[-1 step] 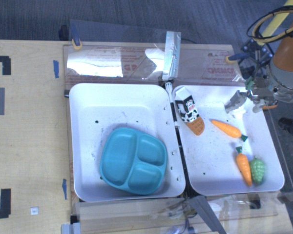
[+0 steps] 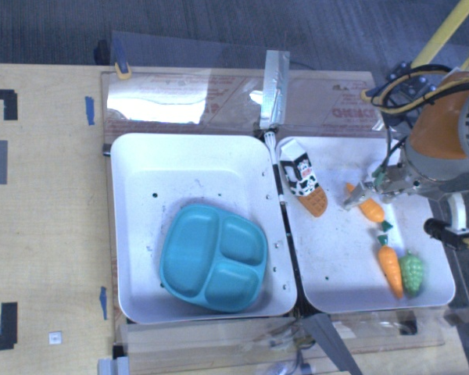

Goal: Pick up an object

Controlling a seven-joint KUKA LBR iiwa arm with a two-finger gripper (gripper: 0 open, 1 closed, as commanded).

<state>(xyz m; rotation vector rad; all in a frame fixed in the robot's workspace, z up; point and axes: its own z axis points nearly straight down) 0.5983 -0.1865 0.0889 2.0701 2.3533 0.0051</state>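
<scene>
The right bin (image 2: pixel 336 264) holds several toys. A small orange carrot piece (image 2: pixel 371 210) lies near its right side, and my gripper (image 2: pixel 365 193) hangs right over its upper left end, reaching in from the right. A longer carrot (image 2: pixel 389 269) with a green top lies toward the front right, touching a bumpy green vegetable (image 2: pixel 412 273). At the bin's back left a black-and-white cow-patterned carton (image 2: pixel 298 170) rests against a tan waffle-textured piece (image 2: pixel 316 203).
The left bin (image 2: pixel 133 209) holds a blue divided plate (image 2: pixel 214 258) at its front middle. A raised rim (image 2: pixel 284 225) separates the two bins. Cables and the orange-banded arm (image 2: pixel 442 123) crowd the right edge. A clear panel stands behind the bins.
</scene>
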